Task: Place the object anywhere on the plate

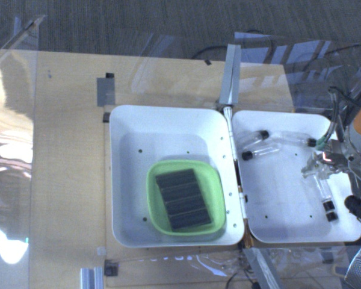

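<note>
The gripper [322,161] hangs low over clear tubes [317,176] in the right bin [277,221]; its grasp I cannot tell. Slick tubes may slip before reaching the green plate [153,179] in the left bin [126,161]

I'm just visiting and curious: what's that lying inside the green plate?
A dark ridged slab lies flat inside the green plate, covering most of its floor. Whatever is under the slab is hidden. The plate sits in the left bin.

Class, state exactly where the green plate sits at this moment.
In the camera view the green plate lies in the left bin, toward its near right corner, bearing a dark ridged slab and close to the divider between the bins.
</note>
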Motion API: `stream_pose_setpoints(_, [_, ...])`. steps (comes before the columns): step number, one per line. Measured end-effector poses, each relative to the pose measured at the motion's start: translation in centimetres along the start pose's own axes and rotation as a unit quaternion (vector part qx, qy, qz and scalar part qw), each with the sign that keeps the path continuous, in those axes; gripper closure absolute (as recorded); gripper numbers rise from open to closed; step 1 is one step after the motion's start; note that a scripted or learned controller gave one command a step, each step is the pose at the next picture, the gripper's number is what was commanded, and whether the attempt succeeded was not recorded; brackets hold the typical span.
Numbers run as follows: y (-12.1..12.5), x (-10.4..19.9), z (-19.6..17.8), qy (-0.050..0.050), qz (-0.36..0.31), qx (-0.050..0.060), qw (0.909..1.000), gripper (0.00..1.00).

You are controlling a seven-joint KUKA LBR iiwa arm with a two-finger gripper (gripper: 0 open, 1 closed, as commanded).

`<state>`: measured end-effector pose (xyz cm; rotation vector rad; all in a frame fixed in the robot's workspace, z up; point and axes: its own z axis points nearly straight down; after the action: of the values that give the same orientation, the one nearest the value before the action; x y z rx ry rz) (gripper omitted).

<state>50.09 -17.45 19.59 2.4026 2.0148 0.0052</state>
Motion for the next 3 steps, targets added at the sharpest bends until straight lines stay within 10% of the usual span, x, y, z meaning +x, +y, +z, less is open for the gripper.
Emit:
stream_pose_setpoints(1, [-2.3, 8.1, 4.7, 0.001, -0.054, 0.001, 0.9985, 1.0])
stream_pose_setpoints(2, [-3.5, 15.5, 1.0, 0.002, -0.132, 0.0, 0.9912, 1.0])
stream_pose_setpoints(3, [-2.7, 16.9, 1.0, 0.001, -0.165, 0.0, 0.9863, 1.0])
